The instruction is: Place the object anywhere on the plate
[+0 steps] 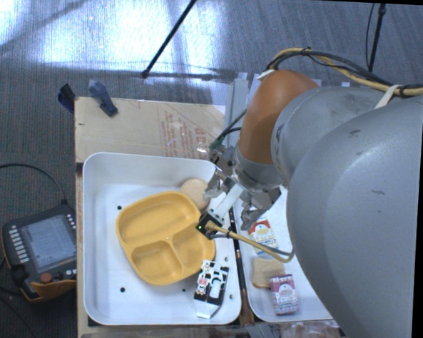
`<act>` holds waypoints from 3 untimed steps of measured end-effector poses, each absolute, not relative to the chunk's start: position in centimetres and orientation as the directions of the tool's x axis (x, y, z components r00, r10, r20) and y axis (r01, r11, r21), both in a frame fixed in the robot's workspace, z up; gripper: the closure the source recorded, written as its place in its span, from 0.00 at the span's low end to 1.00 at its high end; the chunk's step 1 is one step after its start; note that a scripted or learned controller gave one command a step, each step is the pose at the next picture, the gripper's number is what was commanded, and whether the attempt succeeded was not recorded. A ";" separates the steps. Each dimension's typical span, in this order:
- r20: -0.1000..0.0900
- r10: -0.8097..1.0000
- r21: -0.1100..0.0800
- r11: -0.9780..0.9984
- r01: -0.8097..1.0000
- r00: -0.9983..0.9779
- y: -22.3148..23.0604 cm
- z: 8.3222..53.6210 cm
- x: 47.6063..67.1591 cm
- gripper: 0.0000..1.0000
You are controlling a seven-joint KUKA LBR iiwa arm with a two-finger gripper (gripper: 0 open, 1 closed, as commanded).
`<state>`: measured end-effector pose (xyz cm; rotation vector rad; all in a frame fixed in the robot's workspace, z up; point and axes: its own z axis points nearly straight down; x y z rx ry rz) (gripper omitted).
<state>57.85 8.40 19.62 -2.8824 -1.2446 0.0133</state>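
We see the grey arm [352, 209] reaching in from the right, its orange band [272, 115] above the wrist, and the gripper [222, 205] hanging over the inner edge of the left white bin [95, 265], just beside the right rim of the yellow plate [161, 237]. Whether its two prongs are spread or pressed together we cannot tell, since the wrist and its cables cover them, and we see nothing clearly pinched there.

The plate, a sectioned tray with three compartments, lies tilted in the middle of the left bin. Near its far right corner, touching the rim from outside, we see a pale round object [194, 190], partly hidden by the gripper. A thin tan stick [257, 242] runs from the plate's right rim across the divide into the right bin [260, 314]. Below the plate, toward the left bin's near right corner, lies a black-and-white printed packet [212, 282], off the plate.

In the right bin we see a small white-and-red carton [264, 233], a tan block like a sponge or a slice of bread [264, 271], and a pink-red packet [284, 293] at the near edge, the last two touching.

Both bins rest on a cardboard-covered bench [149, 129]. On the floor left of it lies a control pendant [41, 251].
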 end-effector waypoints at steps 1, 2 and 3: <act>-0.007 0.525 -0.002 -0.851 0.525 0.851 11.9 20.3 61.2 0.00; -0.006 0.193 -0.001 -0.981 0.193 0.981 9.6 20.7 60.5 0.00; -0.006 0.198 -0.002 -0.980 0.198 0.980 7.0 21.6 58.1 0.00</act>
